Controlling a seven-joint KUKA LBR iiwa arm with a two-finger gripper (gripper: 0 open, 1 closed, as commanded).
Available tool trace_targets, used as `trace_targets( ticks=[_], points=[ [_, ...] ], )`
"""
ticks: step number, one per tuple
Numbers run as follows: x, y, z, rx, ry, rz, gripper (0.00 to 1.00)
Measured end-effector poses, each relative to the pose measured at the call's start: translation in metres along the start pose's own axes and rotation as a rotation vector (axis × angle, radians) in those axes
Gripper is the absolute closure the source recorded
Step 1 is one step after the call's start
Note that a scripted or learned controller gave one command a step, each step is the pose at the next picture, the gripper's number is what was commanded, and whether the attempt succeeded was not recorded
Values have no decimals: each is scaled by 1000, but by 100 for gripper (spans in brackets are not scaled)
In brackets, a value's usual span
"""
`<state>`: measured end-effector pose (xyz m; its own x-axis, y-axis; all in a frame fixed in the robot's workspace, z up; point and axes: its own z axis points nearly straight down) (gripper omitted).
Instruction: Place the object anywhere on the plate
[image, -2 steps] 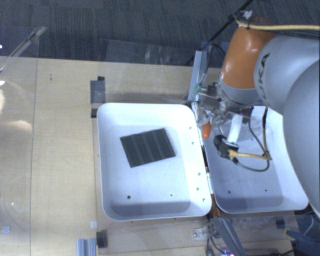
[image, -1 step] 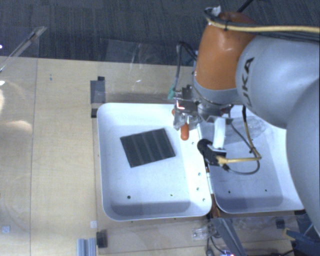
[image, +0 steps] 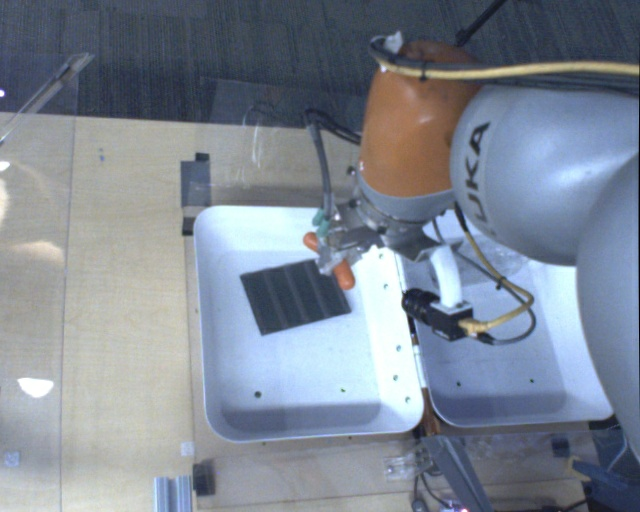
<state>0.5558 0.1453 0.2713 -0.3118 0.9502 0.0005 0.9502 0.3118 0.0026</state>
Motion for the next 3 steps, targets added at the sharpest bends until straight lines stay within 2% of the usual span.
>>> trace_targets(
  ticks=[1, 2, 3],
  points=[
    [48, -25, 2, 1, 0, 57, 100],
    [62, -51, -59, -3, 1, 313, 100],
    [6, -47, -80, -3, -1, 117, 100]
  ],
)
